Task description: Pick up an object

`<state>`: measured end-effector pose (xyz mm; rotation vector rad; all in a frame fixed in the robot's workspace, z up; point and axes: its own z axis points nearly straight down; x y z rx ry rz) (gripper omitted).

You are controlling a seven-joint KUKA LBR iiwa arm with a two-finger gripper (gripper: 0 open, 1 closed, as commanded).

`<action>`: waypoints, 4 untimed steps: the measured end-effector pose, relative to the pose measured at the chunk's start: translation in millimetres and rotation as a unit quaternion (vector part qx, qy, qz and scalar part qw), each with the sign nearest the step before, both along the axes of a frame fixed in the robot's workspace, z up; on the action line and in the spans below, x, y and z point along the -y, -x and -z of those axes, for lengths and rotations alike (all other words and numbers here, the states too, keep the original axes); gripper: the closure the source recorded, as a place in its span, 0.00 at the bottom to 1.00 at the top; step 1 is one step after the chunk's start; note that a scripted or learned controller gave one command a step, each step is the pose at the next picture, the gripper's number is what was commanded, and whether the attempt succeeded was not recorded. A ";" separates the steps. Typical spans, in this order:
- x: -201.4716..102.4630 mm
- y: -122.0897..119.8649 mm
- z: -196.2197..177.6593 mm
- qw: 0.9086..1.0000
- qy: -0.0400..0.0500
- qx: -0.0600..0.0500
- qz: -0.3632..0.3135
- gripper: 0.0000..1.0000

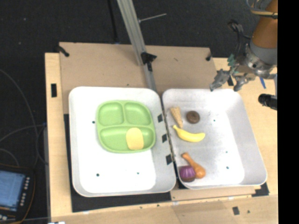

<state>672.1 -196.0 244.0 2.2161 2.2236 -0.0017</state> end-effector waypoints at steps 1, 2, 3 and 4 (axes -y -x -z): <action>0.2 0.1 -0.1 1.000 0.000 0.000 -0.001 0.00; -0.8 2.6 41.7 1.000 0.000 -0.001 0.000 0.00; -8.6 0.2 97.1 1.000 0.000 -0.002 0.000 0.00; -7.5 1.2 145.8 1.000 0.000 -0.002 0.000 0.00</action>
